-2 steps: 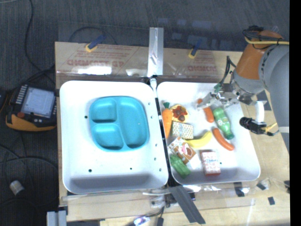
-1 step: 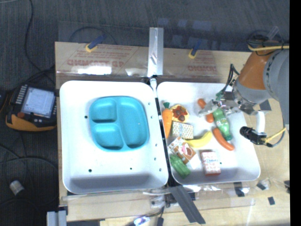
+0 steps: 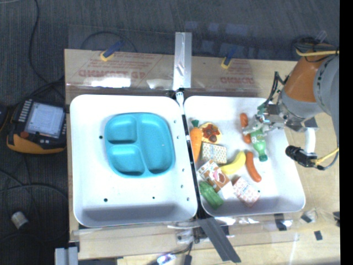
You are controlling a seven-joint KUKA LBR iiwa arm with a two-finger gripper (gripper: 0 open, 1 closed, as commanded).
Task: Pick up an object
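— How many bins do you count on the surface?

— Two, side by side. The left bin carries one blue divided plate, three compartments, sitting a little toward the far side of its floor. The right bin carries all the toy food.

— Count that for me.

— One carrot against the bin's left wall. One round orange-and-red piece just beside it, toward the far left corner. One yellow banana near the middle. Three small printed cartons: a pale one touching the banana's left end, one with red print nearer the front, and a pinkish one by the front edge. One dark green vegetable at the front left. Two orange-red sausage shapes: a small one toward the far side, a longer one right of the banana. And one green bottle-like piece toward the right wall.

— Where is the claw?

— One claw, low over the right bin's far right part, right above that green piece. The arm, with its orange band, reaches in over the bin's right edge.

— Gripping anything?

— I can't tell; it's too small and cluttered from here to judge.
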